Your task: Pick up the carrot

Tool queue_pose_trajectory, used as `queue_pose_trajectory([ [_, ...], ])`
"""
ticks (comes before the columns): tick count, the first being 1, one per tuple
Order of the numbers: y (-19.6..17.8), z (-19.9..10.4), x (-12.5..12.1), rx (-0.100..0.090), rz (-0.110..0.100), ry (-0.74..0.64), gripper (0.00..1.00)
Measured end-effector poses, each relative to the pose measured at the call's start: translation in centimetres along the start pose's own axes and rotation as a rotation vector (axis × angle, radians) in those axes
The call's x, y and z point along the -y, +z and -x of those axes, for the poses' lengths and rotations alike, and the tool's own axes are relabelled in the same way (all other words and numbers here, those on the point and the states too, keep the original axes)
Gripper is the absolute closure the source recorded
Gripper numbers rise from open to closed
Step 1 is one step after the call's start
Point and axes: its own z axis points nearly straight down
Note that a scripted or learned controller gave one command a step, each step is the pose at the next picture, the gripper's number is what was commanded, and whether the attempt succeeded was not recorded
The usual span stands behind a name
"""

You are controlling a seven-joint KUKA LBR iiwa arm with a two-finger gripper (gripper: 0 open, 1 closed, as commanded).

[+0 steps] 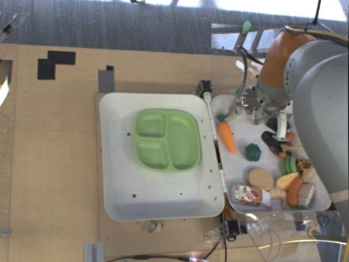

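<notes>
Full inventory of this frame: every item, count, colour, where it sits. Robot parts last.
bins: 2, white, side by side on the bench
divided plate: 1, light green, three compartments, in the left bin
carrot: 1, orange with green top, right bin, by its left wall
green toy: 1, dark green, right bin, right of the carrot
round disc: 1, tan, right bin, near side
carton: 1, red and white, lying at the right bin's near edge
toy food pile: several, mixed colours, right bin's near right corner, too cluttered to count
arm: 1, grey with orange band, over the right bin
gripper: 1, dark, above the right bin's far end, apart from the carrot
</notes>
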Motion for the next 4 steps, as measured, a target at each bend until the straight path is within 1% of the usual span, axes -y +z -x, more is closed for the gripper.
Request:
queue_pose_trajectory([
  [1, -0.2, 0.5, 7.1, 0.0, 0.001, 0.037, 0.0],
  [2, -0.4, 0.4, 10.9, 0.001, 0.01, -0.416, 0.0],
  [3, -0.5, 0.6, 16.3, 0.002, 0.014, -0.31, 0.0],
  [4, -1.7, 0.5, 15.9, 0.004, 0.024, -0.314, 1.0],
])
